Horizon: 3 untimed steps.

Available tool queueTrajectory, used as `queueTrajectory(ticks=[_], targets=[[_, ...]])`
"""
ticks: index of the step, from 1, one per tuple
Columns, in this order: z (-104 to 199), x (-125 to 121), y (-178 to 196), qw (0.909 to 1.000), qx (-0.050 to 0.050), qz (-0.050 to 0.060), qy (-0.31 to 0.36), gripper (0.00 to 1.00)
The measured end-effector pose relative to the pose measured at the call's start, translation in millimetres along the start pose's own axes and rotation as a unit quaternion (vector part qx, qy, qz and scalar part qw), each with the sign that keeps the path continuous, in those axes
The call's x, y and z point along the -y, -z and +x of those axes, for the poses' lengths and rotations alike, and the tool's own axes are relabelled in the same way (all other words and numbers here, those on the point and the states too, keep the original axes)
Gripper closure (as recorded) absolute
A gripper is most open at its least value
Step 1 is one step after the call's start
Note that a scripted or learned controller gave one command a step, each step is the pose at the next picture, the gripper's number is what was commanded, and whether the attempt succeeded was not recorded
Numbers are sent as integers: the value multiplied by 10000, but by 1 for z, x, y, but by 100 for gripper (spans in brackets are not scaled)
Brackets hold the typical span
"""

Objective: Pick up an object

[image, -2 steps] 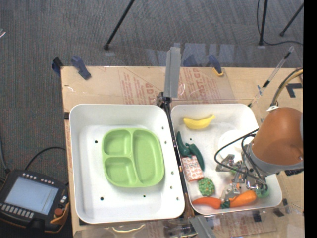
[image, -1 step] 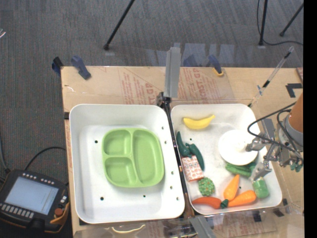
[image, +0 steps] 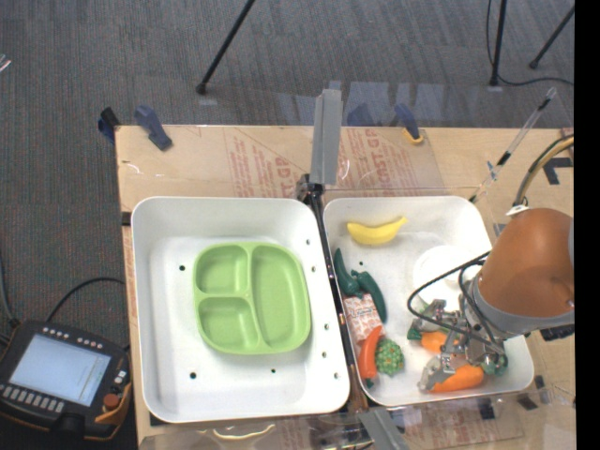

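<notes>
While the grey arm (image: 525,275) reaches low into the right white bin (image: 469,216), its gripper (image: 459,356) hangs over small orange carrot-like toys (image: 461,378), likely the target; can't tell fingers' state. Yellow banana (image: 376,231) lies apart.

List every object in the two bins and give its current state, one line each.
green divided plate: flat in the left bin, compartments bare.
banana: lying at the far end of the right bin.
dark green toy: lying along the bin's left side.
packet: lying flat.
broccoli: beside an orange carrot.
orange piece: under the gripper, grasp unclear.
</notes>
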<state>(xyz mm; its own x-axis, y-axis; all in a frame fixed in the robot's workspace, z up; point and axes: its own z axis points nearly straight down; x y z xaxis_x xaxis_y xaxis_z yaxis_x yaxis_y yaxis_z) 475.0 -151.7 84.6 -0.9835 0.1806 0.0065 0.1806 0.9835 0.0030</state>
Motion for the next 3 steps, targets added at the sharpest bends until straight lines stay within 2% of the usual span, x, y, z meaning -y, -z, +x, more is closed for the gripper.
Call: queueTrajectory(ticks=[1, 2, 3], targets=[[-2, -1, 11, 10000, 19, -1, 28, 100], [-2, -1, 11, 10000, 16, 1, 32, 0], [-2, -2, 20, 10000, 12, -6, 52, 100]])
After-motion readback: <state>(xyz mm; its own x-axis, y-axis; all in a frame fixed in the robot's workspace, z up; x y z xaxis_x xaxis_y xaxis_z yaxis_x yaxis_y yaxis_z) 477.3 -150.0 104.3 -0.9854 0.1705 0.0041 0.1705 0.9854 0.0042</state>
